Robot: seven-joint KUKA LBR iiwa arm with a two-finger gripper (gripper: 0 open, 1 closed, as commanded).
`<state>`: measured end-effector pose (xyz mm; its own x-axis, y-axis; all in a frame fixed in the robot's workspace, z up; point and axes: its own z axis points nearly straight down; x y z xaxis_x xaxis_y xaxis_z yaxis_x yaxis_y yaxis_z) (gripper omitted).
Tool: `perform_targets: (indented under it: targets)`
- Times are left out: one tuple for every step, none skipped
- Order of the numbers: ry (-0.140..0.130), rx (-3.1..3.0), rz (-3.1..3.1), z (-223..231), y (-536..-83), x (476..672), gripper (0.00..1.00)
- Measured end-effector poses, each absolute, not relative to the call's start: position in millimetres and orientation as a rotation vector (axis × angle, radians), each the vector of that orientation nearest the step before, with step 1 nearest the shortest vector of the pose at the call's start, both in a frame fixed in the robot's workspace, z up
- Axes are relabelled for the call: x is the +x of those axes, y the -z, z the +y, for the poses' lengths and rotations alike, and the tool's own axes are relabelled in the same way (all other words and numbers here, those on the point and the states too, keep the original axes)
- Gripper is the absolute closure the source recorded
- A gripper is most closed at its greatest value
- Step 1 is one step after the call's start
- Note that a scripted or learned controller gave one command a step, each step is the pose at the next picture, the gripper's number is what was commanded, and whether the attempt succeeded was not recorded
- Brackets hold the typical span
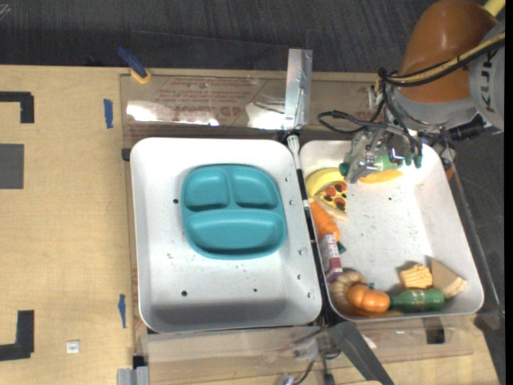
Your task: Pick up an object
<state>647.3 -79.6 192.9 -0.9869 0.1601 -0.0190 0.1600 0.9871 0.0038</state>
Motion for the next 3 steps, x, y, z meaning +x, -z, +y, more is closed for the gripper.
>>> perform_targets:
  targets:
    - [-0.002, 0.254, 3.111, -81, -200, 647.0, 1.0]
    - [-0.001, 0.659, 3.065, -89, -260, 587.8, 1.0]
    - [0.002, 0.728, 3.064, -96, -150, 632.3, 1.0]
